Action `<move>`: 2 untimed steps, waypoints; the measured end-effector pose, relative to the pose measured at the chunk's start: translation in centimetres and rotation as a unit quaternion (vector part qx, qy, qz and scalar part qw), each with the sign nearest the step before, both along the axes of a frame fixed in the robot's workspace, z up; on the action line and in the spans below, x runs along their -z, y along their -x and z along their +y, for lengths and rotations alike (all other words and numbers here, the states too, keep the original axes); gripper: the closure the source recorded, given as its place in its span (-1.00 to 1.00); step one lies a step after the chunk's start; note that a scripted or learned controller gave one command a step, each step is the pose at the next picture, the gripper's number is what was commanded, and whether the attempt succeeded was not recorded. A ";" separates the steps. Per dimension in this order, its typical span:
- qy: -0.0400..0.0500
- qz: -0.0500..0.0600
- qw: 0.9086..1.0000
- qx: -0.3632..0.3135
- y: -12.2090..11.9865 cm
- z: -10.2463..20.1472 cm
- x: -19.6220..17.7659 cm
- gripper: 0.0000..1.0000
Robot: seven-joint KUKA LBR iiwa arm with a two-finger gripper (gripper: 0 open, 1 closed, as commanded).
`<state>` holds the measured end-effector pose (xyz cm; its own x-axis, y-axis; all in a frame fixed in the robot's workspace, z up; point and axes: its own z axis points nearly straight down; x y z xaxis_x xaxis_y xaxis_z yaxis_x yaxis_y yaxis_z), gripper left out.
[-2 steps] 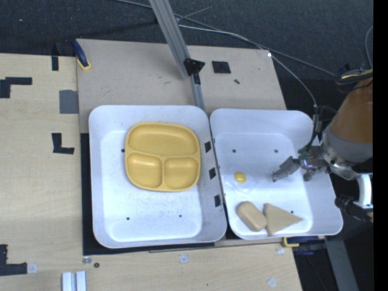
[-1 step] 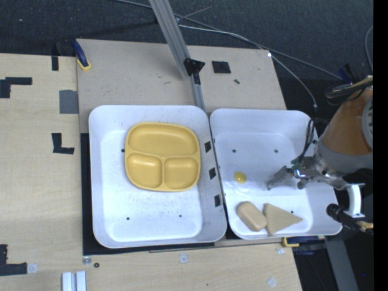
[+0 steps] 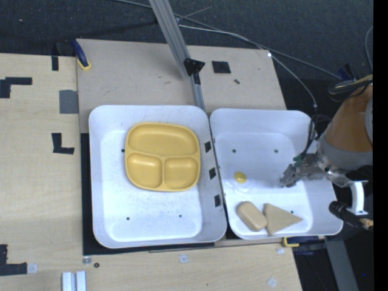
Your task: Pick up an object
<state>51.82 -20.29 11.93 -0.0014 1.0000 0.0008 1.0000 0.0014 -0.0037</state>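
Gripper [image 3: 290, 179] is seen low in the right bin [image 3: 260, 119]; its grasp state cannot be told. Nothing is lifted: yellow ball [image 3: 240, 177] at nine o'clock, tan wedge [image 3: 280, 217] at six.

No writing, label, brand or number can be read anywhere; the bench [image 3: 36, 120] carries black tape marks near its left edge and a black square near its far edge, but these are plain shapes, not letters; the yellow plate [image 3: 162, 156], the two white bins [image 3: 151, 234] and the items in them bear no legible marking.
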 end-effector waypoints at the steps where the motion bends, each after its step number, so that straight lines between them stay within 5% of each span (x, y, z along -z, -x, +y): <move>1: 0.001 -0.003 1.000 0.001 0.0 -1.0 -5.0 1.00; 2: 0.001 -0.003 1.000 0.000 0.4 -1.4 -9.4 1.00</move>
<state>51.37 -21.66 21.31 -0.0007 1.0000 -0.0015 1.0000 0.0007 0.0029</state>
